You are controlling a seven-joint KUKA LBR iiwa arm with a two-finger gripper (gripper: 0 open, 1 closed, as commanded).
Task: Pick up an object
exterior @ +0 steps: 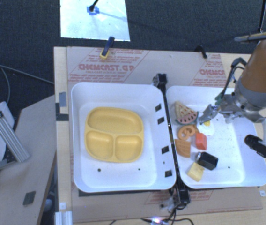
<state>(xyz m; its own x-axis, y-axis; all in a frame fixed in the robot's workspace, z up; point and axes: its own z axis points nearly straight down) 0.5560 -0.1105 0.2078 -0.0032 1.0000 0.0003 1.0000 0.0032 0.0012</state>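
**Approach to pick: right bin**

Camera view: My gripper [207,115] hangs over the right bin [252,175], nothing visibly held; whether it is open I cannot tell. The toy foods cluster at the bin's left side. I judge the watermelon slice [185,113] nearest; descend centred, clear of the pretzel [187,132].

Wooden bench [123,62] under a clear sheet with red lettering. Directly on it, two shallow white bins side by side, touching along a black clamp strip [168,135]: left bin [77,125], right bin [250,172]. Near the back edge, a yellow-and-blue clamp [107,48] and a black clip [201,52].
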